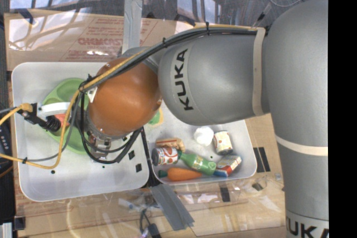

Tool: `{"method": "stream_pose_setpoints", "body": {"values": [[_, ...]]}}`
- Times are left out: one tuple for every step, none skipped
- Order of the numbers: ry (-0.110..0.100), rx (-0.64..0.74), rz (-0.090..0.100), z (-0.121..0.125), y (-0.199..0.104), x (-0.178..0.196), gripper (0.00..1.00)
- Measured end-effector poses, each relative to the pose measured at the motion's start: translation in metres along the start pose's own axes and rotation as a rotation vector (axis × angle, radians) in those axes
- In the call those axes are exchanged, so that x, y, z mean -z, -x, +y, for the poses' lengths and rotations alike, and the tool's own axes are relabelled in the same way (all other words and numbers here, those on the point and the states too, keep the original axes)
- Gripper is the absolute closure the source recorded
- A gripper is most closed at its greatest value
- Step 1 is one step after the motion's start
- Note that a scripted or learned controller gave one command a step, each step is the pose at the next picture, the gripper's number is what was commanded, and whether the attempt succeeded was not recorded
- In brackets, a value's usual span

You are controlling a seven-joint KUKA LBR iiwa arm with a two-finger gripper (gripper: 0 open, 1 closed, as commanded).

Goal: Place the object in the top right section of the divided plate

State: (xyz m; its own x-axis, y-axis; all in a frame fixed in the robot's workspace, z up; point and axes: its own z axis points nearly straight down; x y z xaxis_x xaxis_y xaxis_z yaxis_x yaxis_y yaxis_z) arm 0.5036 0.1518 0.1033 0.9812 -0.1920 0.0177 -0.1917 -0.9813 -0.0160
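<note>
The arm's orange band (124,98) hangs over the green divided plate (62,98) in the left bin (33,175); the claw's state I cannot tell. No carried object is visible, so any release could land in the wrong section; carrot (184,174) and bottle (196,162) lie in the right bin (249,160).

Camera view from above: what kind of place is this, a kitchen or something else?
Probably a robot test lab, not a kitchen. A big grey KUKA arm reaches over two white bins taped to cardboard; one holds toy food such as a carrot and a green bottle.

Even, bright overhead light; glare streaks the clear plastic sheeting (50,19) on the brown cardboard; focus soft, shadows faint.
</note>
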Motion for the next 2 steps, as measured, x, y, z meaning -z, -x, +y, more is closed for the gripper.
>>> {"method": "stream_pose_setpoints", "body": {"values": [[0.014, -0.309, 0.001, -0.065, 0.010, 0.002, 1.00], [-0.005, -0.013, -0.001, -0.047, 0.014, 0.001, 1.00]]}}
